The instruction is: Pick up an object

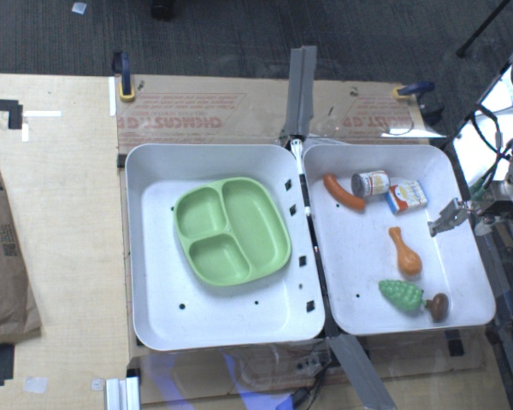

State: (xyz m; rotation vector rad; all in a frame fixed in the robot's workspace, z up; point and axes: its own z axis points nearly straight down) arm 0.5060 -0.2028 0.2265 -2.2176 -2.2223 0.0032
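Two bins; cardboard (188,114) reads reversed "CHEMSAL"; gripper (449,216) fingers apart, nothing held.

wooden bench (60,126) with two white bins (154,314), brown paper bag (4,254)

Two shallow white bins sit side by side: the left bin (145,254) and the right bin (462,178). The left one holds one green divided plate (232,230) with three compartments. The right one holds six small items: one hot dog sausage (344,192), one small can (370,183), one small carton (407,196), one orange drumstick (403,252), one green bumpy piece (400,295), and one brown piece (437,306), possibly a mushroom.
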